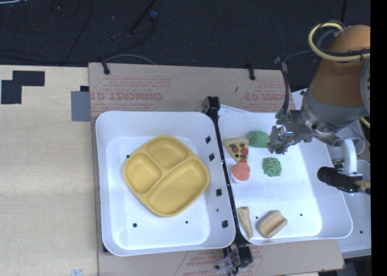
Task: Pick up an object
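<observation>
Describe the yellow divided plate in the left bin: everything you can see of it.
The yellow plate looks like moulded plastic, rounded and matte, with three compartments: two small ones toward the far side and one large one nearer the camera. It lies flat, turned at a slant, on the floor of the left bin, apart from its walls.

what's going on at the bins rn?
The KUKA arm reaches in from the right, with its gripper low over the right bin, beside a green leafy toy. Nothing is visibly between its fingers. Also lying in that bin: a pizza slice, an orange-red piece, a green broccoli-like piece, and a bread roll. The left bin holds a yellow divided plate.
</observation>
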You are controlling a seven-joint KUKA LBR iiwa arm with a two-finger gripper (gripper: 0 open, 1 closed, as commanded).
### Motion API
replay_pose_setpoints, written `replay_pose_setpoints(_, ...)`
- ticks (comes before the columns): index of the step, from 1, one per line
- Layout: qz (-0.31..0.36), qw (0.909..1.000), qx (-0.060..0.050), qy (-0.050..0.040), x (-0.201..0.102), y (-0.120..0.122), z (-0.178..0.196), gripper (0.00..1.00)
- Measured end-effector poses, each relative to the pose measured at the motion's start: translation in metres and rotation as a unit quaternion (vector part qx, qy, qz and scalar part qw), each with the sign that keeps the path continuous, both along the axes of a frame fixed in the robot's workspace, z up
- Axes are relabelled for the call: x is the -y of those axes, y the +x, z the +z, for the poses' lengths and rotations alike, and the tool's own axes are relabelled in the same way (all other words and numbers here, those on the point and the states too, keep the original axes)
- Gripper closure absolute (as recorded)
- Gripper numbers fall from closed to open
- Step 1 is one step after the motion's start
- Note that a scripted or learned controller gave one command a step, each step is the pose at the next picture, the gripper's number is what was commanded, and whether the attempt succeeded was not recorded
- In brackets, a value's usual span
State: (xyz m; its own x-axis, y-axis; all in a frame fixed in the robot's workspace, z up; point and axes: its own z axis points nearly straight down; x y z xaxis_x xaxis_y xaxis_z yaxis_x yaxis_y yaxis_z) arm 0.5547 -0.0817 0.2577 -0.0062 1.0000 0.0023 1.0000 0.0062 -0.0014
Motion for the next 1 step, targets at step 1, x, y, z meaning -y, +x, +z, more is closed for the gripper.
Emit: replay_pose_setpoints(1,0.000,1.0000,0.000,-0.0001,-0.0571,0.0113,0.0021,1.00)
